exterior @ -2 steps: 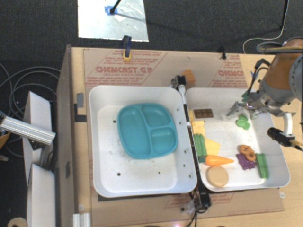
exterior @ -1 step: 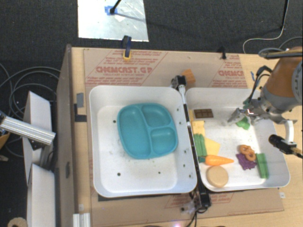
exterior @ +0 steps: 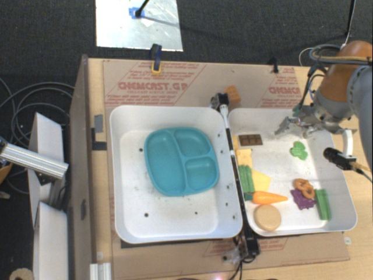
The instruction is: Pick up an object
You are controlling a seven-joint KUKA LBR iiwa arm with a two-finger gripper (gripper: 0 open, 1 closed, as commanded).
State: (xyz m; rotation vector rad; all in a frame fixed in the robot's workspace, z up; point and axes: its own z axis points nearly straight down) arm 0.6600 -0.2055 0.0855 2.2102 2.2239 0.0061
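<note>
Small green leaf-shaped toy (exterior: pixel 299 150) lies unpicked in the right white bin (exterior: pixel 341 217) near the far edge, gripper (exterior: pixel 294 125) poised just beyond it, finger state impossible to tell.

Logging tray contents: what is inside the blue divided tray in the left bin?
The blue plastic divided tray shows three bare compartments, nothing in them. Whatever lies beneath it on the white left bin floor is covered.

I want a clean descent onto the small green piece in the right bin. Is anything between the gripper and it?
Nothing visible. The gripper sits above the right bin's far side, and only bare white floor lies between it and the green piece.
</note>
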